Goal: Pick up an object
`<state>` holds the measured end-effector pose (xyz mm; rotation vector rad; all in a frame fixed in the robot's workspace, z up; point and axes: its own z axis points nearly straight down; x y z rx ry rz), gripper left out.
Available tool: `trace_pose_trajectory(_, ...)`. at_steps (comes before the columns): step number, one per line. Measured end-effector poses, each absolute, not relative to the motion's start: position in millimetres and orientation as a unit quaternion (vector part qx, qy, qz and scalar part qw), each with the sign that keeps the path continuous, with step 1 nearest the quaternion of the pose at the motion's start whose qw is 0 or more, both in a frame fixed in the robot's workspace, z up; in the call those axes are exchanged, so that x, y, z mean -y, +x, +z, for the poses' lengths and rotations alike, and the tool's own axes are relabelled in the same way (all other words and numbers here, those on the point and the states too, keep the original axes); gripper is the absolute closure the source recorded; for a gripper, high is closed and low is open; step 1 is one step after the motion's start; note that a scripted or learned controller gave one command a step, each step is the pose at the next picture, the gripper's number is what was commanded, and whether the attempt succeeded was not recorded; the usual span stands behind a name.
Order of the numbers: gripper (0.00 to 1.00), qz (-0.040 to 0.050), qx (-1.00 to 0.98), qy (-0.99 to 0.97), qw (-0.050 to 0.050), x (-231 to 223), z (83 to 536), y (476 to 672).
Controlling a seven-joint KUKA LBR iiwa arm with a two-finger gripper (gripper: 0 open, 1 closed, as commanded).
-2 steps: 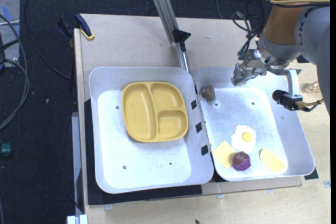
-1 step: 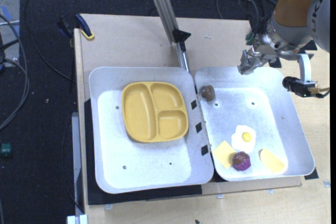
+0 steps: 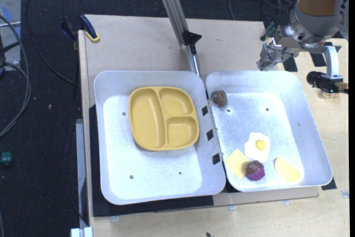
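A yellow divided tray is held in the left bin. In the right bin, well below the raised jaws, toy foods are seen: fried egg, purple onion, brown ball.

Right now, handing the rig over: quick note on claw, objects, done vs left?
Claw: raised past the far rim of the right bin, nothing between its fingers; I can't tell whether it is open or shut.
Right bin: brown round piece at the far-left corner; fried egg, two yellow slices and purple piece grouped near the front edge.
Left bin: yellow divided plate.
Done: no object picked up.
Left: choose a piece, descend, grasp, lift. The brown piece sits apart from the others and is probably the easier try.
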<state>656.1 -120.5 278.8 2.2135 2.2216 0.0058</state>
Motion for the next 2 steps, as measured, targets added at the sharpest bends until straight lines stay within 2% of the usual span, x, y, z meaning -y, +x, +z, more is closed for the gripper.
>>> trace_pose_trajectory(2,1.0,-0.0001,-0.71,0.705,-0.001,22,264,618.8)
